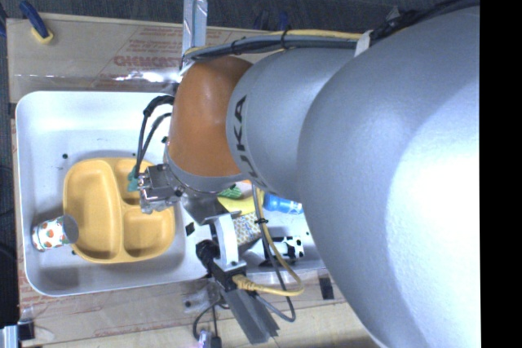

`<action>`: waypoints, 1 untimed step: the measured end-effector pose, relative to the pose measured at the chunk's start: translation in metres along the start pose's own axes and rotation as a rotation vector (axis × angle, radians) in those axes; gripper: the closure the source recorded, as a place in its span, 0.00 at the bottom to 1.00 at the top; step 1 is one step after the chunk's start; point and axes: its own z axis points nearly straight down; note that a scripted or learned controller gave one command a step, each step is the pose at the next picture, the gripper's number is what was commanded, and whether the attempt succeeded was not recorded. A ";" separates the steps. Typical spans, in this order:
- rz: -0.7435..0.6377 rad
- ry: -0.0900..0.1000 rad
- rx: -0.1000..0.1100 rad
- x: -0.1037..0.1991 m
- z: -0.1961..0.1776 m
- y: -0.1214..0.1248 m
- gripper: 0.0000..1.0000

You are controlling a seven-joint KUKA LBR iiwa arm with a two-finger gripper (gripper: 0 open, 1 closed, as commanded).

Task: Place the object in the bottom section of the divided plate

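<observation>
A yellow divided plate (91,208) lies in the left white bin (49,118), with one long section on its left and smaller sections on its right. My gripper (148,190) hangs over the plate's right side, near the ridge between the smaller sections. The orange band and grey wrist (208,122) cover most of it from above. A small teal bit (130,184) shows at the gripper's left edge; I cannot tell what it is. Nothing distinct lies in the plate sections that I can see.
A small white cup with orange dots (49,234) lies against the plate's lower left rim. In the right bin, partly under the arm, are a blue item (283,205), a yellow-green item (237,191) and a black-and-white spotted item (287,248). A yellow cable (265,285) loops near the front edge.
</observation>
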 end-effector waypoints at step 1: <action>-0.006 0.001 -0.004 -0.009 -0.105 0.039 1.00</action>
